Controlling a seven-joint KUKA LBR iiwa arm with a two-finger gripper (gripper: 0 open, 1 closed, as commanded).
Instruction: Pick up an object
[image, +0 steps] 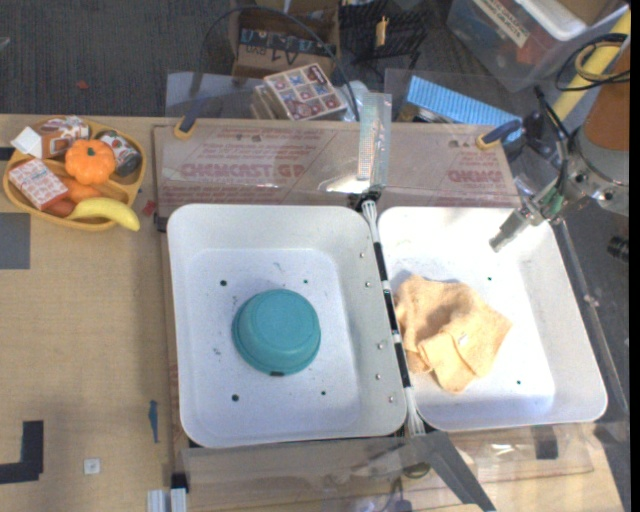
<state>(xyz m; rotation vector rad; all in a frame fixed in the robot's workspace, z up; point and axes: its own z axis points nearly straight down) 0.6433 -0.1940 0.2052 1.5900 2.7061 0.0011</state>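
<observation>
Gripper, fingers unreadable to you, is hovering at one o'clock from the tan cloth, empty.

Two white bins, one teal bowl, one tan cloth

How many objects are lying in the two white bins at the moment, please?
2. A teal bowl sits upside down in the middle of the left bin. A crumpled tan cloth lies in the right bin, against its left wall. Something small could be hidden under either.
</observation>
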